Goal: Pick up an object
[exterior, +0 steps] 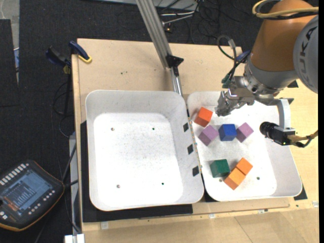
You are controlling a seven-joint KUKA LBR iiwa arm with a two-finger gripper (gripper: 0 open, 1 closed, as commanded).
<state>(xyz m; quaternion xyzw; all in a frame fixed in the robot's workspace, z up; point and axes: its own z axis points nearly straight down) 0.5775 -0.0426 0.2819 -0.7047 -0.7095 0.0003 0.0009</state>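
Two-finger gripper (224, 109) hangs over the far part of the right shallow white bin (283, 178); finger state cannot be read from this angle. Nothing visibly between them. Small orange cube (203, 116) sits just left of the gripper; small blue cube (228, 131) just below it, flanked by two small purple cubes (208, 134) (244, 131). Nearer edge: dark green cube (219, 167) beside two touching orange cubes (243, 166) (234, 178). Left white bin (101, 105) adjoins.

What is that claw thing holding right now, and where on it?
Nothing that I can see: the gripper hangs above the right bin, near the orange block and the blue block.
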